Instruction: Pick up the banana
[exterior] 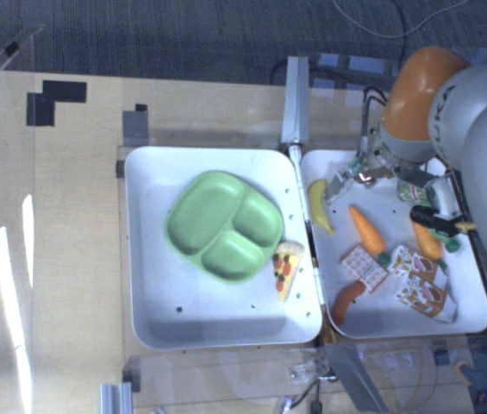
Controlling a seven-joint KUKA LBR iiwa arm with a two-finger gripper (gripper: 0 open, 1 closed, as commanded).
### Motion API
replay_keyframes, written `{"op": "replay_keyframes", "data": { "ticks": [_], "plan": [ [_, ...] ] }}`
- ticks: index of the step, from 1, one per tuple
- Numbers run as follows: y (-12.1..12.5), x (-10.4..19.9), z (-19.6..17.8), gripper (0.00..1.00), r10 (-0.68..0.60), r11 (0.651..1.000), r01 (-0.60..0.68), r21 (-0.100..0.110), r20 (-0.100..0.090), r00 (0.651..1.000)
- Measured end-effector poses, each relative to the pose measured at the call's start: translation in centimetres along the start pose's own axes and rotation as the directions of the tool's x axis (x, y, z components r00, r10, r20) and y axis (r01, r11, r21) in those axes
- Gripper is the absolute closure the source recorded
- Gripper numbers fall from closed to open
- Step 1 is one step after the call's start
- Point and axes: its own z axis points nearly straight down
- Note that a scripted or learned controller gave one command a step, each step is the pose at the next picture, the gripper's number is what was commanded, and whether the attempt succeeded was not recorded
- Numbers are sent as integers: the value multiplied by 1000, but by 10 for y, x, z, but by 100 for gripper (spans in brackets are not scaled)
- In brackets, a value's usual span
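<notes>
**Banana lies against right bin's left wall**

While the gripper (352, 179) hangs low over the far part of the right bin (476, 304), its fingers spread apart on nothing, the banana (317, 206) rests just left of it along the bin's left wall. A carrot (366, 229) lies nearby.

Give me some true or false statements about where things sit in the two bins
1. The banana lies in the right bin. True.
2. The green plate is in the right bin. False: it is in the left bin.
3. The pizza slice lies in the left bin. True.
4. The end effector holds the banana. False: the banana lies on the bin floor, apart from it.
5. The carrot lies on the plate. False: it is in the right bin.
</notes>
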Motion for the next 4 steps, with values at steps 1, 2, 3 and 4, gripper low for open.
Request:
{"op": "replay_keyframes", "data": {
  "ticks": [1,2,3,4],
  "plan": [
    [4,1,-10,100,-4,1000,4,-11,2,1000],
    [3,4,-8,0,-6,1000,6,-3,-6,1000],
    [-3,9,-1,0,-34,999,34,-12,7,999],
    [1,6,-1,0,-54,999,54,2,1,999]
  ]
}}
